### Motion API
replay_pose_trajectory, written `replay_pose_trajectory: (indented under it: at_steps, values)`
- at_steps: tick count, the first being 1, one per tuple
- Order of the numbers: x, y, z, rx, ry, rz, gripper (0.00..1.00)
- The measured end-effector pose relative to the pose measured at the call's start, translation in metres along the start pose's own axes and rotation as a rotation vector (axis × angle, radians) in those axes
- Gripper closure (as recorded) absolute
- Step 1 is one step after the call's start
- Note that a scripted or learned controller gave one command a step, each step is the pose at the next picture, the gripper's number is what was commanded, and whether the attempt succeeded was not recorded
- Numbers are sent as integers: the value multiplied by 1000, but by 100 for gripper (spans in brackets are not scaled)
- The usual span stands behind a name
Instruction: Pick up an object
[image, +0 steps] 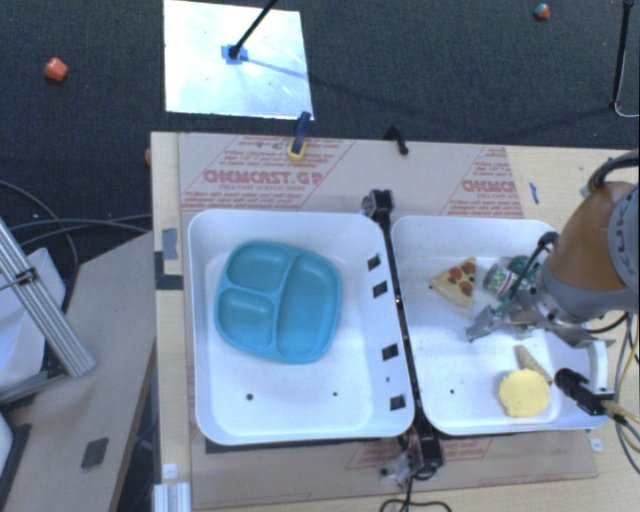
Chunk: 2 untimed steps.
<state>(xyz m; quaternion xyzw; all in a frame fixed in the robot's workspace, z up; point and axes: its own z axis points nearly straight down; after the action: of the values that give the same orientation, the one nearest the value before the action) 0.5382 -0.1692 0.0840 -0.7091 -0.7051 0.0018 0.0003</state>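
Gripper (487, 325) low in right bin (440, 400), fingers apart w/ nothing between, pizza slice (457, 282) just beside – upper left, yellow round (524, 393) near front, blue divided plate (277, 301) in left bin (300, 410).

Single fixed camera above the bench (440, 165), angled down, both white bins (300, 225) in frame
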Motion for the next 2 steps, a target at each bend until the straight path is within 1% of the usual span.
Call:
replay_pose_trajectory:
  at_steps: [1,2]
  values:
    - [-32,-55,0,0,1,-1,0]
    - [-30,-50,-11,-9,0,-7,100]
